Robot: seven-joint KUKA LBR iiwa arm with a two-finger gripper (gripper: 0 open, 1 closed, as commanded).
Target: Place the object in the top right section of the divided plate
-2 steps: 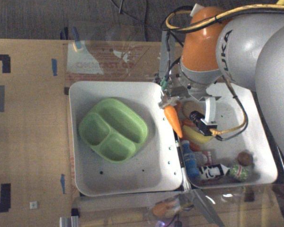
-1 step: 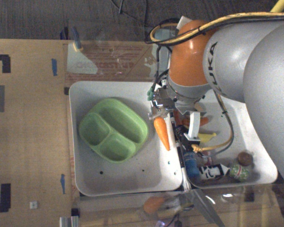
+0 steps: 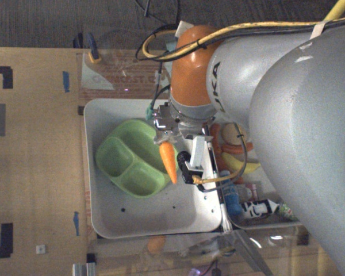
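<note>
Orange carrot (image 3: 168, 161) hangs point-down from your gripper (image 3: 164, 138), its top pinched between the closed fingers, at the right rim of the green divided plate (image 3: 132, 158). Plate lies in the left white bin (image 3: 161, 214). Right bin (image 3: 264, 226) holds a jumble of toy food, half hidden by the arm. Bench (image 3: 34, 154) is pale wood with blue tape marks; dark carpet (image 3: 57, 7) lies beyond.

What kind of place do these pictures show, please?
Probably a robot test bench in a lab: a grey arm reaches over a white bin with a green divided plate and toy carrot, and blue tape marks the wooden bench.
</note>
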